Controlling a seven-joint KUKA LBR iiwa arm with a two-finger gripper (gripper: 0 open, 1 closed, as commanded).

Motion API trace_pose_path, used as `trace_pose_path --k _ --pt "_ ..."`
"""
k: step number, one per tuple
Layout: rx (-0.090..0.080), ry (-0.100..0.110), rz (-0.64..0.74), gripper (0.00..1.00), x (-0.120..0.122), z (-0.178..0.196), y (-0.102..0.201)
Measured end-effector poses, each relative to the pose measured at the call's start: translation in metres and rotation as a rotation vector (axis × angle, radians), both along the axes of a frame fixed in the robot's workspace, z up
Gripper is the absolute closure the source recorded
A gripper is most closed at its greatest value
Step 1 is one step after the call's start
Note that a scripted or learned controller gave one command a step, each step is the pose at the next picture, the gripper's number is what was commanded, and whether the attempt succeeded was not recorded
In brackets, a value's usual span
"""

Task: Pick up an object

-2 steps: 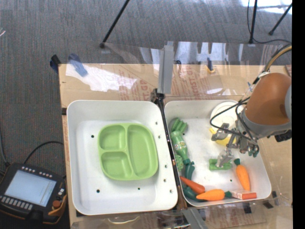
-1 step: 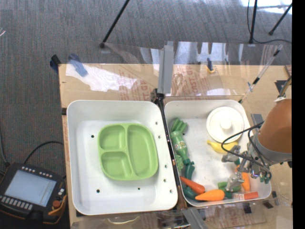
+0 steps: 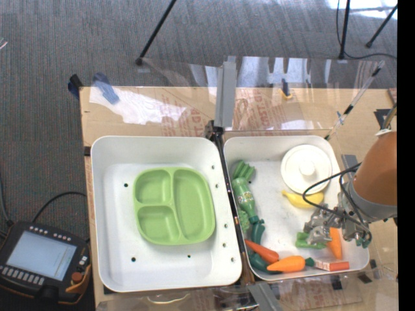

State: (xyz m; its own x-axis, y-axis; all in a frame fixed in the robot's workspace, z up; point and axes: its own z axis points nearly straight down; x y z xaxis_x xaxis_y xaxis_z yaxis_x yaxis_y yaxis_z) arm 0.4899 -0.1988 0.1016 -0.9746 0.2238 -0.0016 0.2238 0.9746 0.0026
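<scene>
Metal gripper [image 3: 322, 230] low in rt bin [image 3: 275, 149] by tapered orange carrot [image 3: 334, 243] — fingers' state can't tell

one fixed camera looked down at a slant on both bins [image 3: 104, 173]; the arm [image 3: 379, 173] entered from its right.

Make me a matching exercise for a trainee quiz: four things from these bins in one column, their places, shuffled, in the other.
Things:
1. green divided plate
2. white round lid
3. banana
4. gripper

Places:
A. right bin, far side
B. right bin, near right part
C. left bin, middle
D. right bin, just in front of the lid

Pairs: 1-C, 2-A, 3-D, 4-B
</scene>
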Motion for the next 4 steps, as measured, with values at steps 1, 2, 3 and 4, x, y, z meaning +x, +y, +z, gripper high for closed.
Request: trace_pose_path --k 1,2,3,4 --pt "-0.005 -0.008 0.049 1.0 0.036 -0.008 0.032" --pt "-0.005 -0.013 0.011 1.0 0.096 -0.007 0.053" --pt "-0.003 -0.007 0.012 0.0 0.095 -0.009 0.054" --pt "0.001 -0.006 -0.077 0.0 0.138 -0.009 0.002"
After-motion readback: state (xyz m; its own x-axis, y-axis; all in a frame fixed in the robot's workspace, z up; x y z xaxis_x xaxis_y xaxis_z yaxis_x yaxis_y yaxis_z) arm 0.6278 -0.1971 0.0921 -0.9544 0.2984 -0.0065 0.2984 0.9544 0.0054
